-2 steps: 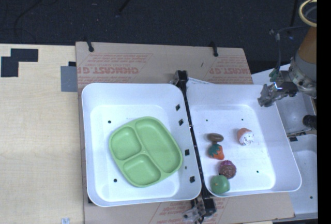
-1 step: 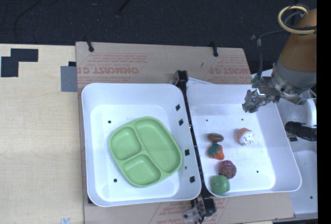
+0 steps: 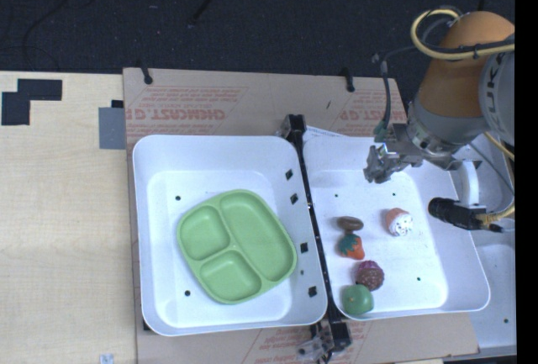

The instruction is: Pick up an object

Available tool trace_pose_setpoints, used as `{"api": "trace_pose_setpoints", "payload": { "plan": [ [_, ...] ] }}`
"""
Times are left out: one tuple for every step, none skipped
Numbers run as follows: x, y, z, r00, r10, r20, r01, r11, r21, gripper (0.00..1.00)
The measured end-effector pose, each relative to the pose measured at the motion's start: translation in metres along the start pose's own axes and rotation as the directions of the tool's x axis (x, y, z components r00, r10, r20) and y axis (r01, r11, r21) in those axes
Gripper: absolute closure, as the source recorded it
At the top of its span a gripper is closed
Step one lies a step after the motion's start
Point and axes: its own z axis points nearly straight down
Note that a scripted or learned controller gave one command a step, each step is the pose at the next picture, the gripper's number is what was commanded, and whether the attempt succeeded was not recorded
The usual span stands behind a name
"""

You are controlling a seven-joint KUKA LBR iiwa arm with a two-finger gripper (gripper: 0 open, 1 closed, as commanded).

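In the right bin (image 3: 471,287), a small white-and-orange toy (image 3: 398,222) lies at five o'clock from the pincer (image 3: 378,162), whose grip I cannot tell.

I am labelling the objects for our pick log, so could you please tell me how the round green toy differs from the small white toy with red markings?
The round green toy is plain green, while the small white toy with red markings is pale with reddish patches. The green toy sits at the right bin's near left corner; the white toy lies farther back and to the right, nearer the gripper. The green toy looks slightly bigger. Both rest in the right bin.
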Motion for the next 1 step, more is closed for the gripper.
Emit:
{"api": "trace_pose_setpoints", "payload": {
  "plan": [
    [0.0538, 0.0013, 0.0027, 1.000, 0.000, 0.000, 0.000, 1.000, 0.001, 1.00]
  ]
}}
